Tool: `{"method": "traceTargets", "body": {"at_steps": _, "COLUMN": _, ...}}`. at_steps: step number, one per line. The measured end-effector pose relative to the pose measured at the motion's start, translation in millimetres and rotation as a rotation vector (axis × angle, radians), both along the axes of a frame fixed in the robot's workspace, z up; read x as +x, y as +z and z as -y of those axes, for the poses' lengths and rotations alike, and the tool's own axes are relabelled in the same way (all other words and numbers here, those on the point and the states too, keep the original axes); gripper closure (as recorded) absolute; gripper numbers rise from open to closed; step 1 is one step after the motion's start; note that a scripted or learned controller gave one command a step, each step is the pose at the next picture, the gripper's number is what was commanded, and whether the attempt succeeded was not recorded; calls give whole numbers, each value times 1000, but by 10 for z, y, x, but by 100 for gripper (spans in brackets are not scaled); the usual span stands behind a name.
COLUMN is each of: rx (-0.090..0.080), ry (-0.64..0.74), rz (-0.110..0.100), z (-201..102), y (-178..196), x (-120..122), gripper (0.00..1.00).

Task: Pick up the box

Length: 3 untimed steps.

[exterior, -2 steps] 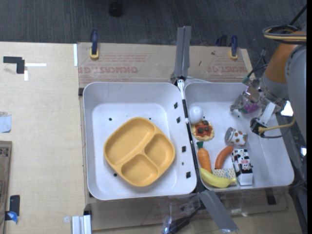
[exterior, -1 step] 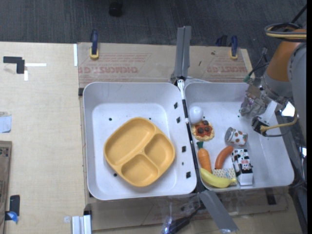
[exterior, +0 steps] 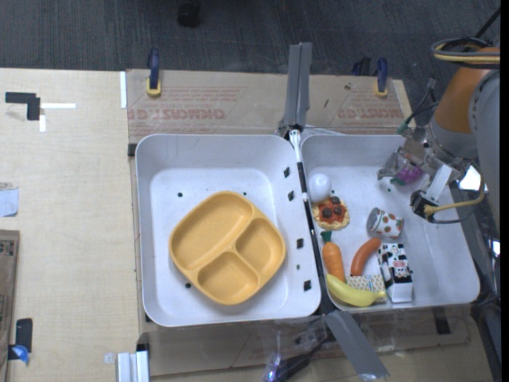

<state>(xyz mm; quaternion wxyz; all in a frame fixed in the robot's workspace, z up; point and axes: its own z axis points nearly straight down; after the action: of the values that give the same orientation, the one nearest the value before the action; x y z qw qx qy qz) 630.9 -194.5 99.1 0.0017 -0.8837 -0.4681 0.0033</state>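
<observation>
The box (exterior: 395,271) is a small white carton with black patches and a red mark. It lies near the front of the right bin (exterior: 445,237), beside a banana and a sausage. My gripper (exterior: 402,170) hangs over the back right part of that bin, well behind the box and not touching it. Something small and purple (exterior: 410,174) shows at the gripper's tip; I cannot tell whether it is held.
In the right bin are a white ball (exterior: 319,185), a toy pizza (exterior: 331,212), a small can (exterior: 385,224), a carrot (exterior: 333,261), a sausage (exterior: 365,255) and a banana (exterior: 352,291). A yellow divided plate (exterior: 227,247) lies in the left bin (exterior: 159,165).
</observation>
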Motion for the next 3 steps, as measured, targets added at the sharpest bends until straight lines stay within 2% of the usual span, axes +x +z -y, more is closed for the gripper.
{"method": "traceTargets", "body": {"at_steps": 1, "rx": -2, "ry": 4, "rz": -1, "z": 0, "y": 91, "x": 1, "gripper": 100}}
{"method": "traceTargets", "body": {"at_steps": 2, "rx": -1, "ry": 4, "rz": -2, "z": -6, "y": 88, "x": 1, "gripper": 0}}
{"method": "traceTargets", "body": {"at_steps": 3, "rx": 0, "ry": -136, "rz": 2, "z": 1, "y": -84, "x": -302, "gripper": 0}}
